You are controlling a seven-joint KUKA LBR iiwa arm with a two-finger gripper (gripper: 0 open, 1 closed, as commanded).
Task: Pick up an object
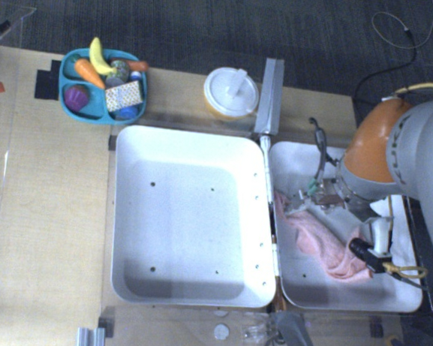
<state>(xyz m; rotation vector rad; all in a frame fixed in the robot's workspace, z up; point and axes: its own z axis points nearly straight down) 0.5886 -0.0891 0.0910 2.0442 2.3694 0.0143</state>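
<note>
A crumpled pink cloth (325, 244) lies in the right white bin (341, 301), spread from its left wall toward the front right. My gripper (307, 198) is down inside that bin, at the cloth's upper left end. The grey arm with its orange band (371, 148) comes in from the right and covers the bin's back right part. Whether the gripper touches the cloth is not clear from this angle.
The left white bin (190, 219) sits beside the right one. Behind the bins stand a white lidded cup (231, 92), a grey metal bar (269, 98), and a blue tray (62, 93) holding toy food, including a banana (98, 56). Cables hang by the arm's wrist (380, 239).
</note>
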